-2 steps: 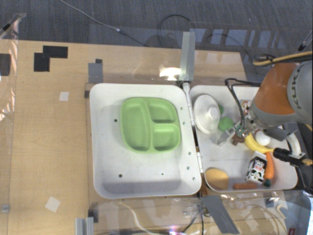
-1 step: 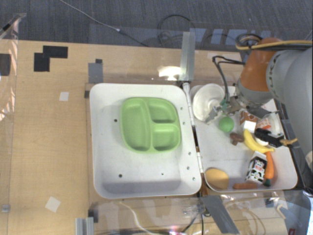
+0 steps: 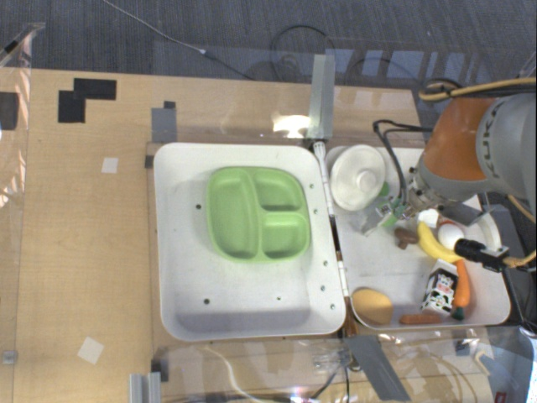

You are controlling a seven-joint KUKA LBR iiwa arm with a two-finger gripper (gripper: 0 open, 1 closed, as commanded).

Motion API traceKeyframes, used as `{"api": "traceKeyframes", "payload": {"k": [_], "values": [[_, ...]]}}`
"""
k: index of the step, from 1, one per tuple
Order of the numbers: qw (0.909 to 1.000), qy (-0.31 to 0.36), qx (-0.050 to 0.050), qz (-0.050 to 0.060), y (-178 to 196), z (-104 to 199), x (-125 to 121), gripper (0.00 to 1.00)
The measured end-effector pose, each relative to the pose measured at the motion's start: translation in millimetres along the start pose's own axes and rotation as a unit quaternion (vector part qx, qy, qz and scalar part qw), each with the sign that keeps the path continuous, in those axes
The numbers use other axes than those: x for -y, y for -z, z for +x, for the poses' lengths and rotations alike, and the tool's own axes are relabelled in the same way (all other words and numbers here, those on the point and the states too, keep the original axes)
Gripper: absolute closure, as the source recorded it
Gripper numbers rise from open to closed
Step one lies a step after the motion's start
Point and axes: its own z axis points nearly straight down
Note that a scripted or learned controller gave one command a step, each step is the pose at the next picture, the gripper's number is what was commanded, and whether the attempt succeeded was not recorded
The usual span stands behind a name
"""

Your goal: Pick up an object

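My gripper hangs low in the right bin, just beside the lower right rim of a white bowl. A small brown piece lies just right of and below it. Further right lie a yellow banana and a white egg-shaped thing. Near the bin's front right corner are a cow-patterned carton, an orange carrot and a thin sausage. A tan bread roll rests at the front left corner. I see nothing held.
The left bin holds a green divided plate. The grey arm with its orange band comes in over the right bin's far right side, with black cables around it. A metal post stands behind the bins.
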Motion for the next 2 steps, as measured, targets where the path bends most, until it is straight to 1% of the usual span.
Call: {"api": "traceKeyframes", "payload": {"k": [1,2], "values": [[1.0000,0.003,0.003,-0.003,13.0,-0.8,-3.3,1.00],[0.9932,-0.117,0.001,-0.003,170.9,24.4,-44.2,1.00]]}}
